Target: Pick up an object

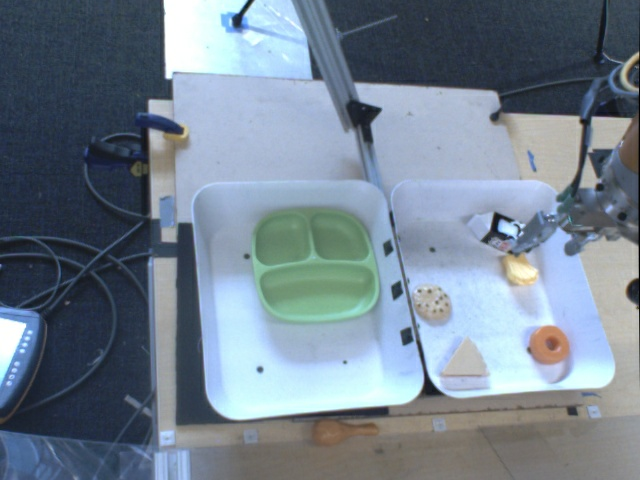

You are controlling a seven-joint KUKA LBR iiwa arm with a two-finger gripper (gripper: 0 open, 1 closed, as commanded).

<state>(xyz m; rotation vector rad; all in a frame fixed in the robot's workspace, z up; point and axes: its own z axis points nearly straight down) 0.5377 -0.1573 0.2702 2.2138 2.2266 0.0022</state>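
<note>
The right bin holds several small objects. A white and black packet lies near its back, with a yellow piece just in front of it. A speckled cookie, a tan wedge and an orange ring sit nearer the front. My gripper reaches in from the right and hangs low over the bin, right beside the packet and just above the yellow piece. I see nothing held in it.
A green divided plate lies in the left bin. A slanted metal pole comes down to the bins' shared back edge. A brown object lies on the bench in front of the bins. Cables and a clamp are at the left.
</note>
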